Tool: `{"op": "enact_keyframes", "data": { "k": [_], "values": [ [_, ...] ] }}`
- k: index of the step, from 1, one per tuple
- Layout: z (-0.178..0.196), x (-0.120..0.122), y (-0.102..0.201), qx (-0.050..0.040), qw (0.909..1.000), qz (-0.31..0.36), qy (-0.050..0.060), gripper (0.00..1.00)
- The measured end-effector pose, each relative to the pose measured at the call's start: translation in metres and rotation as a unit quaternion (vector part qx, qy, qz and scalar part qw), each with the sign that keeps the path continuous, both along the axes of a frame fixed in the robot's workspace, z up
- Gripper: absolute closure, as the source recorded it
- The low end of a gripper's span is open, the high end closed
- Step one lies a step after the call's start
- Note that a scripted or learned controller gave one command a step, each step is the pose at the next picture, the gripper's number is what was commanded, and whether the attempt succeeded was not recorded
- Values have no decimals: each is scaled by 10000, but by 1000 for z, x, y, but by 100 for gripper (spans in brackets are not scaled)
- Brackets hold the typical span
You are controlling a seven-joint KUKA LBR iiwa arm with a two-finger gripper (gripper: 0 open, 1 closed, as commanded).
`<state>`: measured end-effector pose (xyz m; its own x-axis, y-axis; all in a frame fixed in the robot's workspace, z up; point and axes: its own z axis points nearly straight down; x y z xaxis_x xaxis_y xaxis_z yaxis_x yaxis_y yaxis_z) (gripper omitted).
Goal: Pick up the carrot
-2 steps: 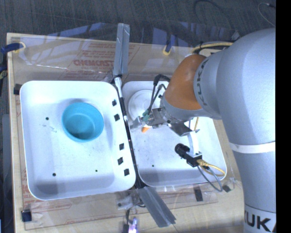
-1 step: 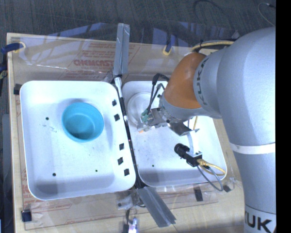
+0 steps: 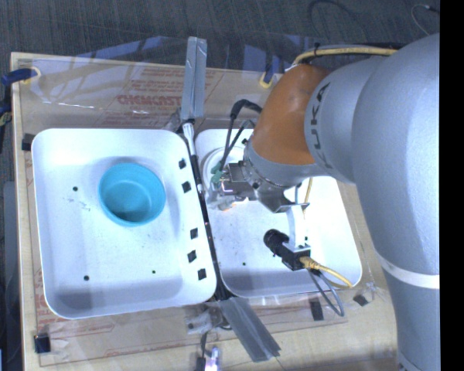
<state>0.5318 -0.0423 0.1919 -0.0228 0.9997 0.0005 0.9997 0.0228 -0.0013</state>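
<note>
The tool (image 3: 223, 182) is lowered into the right shallow white plastic bin (image 3: 336, 273), at its upper left; its state cannot be told. The carrot is possibly the small green-tipped object (image 3: 216, 177) beneath it. Judged light, stiff, smooth; mid-body grasp advised.

1. Floor (image 3: 100, 14) is dark grey carpet, running along the top and down the left side.
2. Bench (image 3: 371, 323) is light wood, with a clear plastic sheet (image 3: 100, 83) over its far end that has reddish lettering on it.
3. Blue clamp (image 3: 19, 76) sits on the far left corner of the bench.
4. Light is bright and comes from overhead, with glare on the white surfaces.
</note>
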Motion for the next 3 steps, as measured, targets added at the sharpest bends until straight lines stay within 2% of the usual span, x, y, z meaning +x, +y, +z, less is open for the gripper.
{"op": "enact_keyframes", "data": {
  "k": [1,2,3],
  "values": [
    [0,0,0,0,10000,-2,2,0],
    [-56,35,-33,114,9999,120,-46,0],
    [-72,36,-38,196,9979,608,-82,0]
  ]
}}
